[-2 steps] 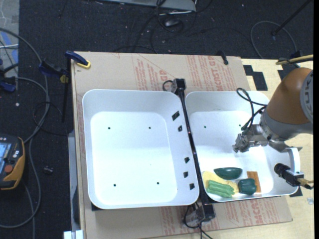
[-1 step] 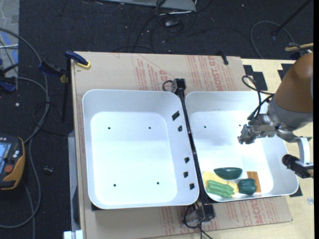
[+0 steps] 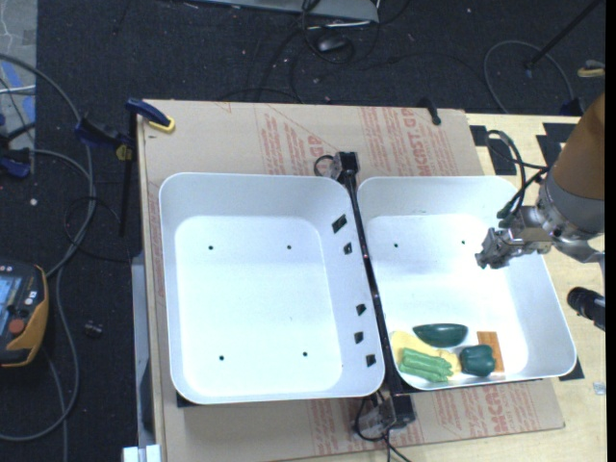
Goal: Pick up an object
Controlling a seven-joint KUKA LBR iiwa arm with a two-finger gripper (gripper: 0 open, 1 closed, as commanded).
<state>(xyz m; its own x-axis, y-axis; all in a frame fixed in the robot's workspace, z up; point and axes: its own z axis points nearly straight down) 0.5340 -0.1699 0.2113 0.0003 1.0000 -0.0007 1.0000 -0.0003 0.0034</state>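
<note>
The fingers [image 3: 493, 255] are seen over the right bin [image 3: 423, 200], how far open cannot be told, with green toys [image 3: 441, 335] lying well below them.

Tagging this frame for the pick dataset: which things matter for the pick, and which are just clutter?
Job:
- claw, over the right bin
- dark green domed piece
- light green ridged piece
- teal block
- orange flat piece

Clutter:
- left bin
- blue and yellow clamp
- floor cables
- orange handheld unit
</note>
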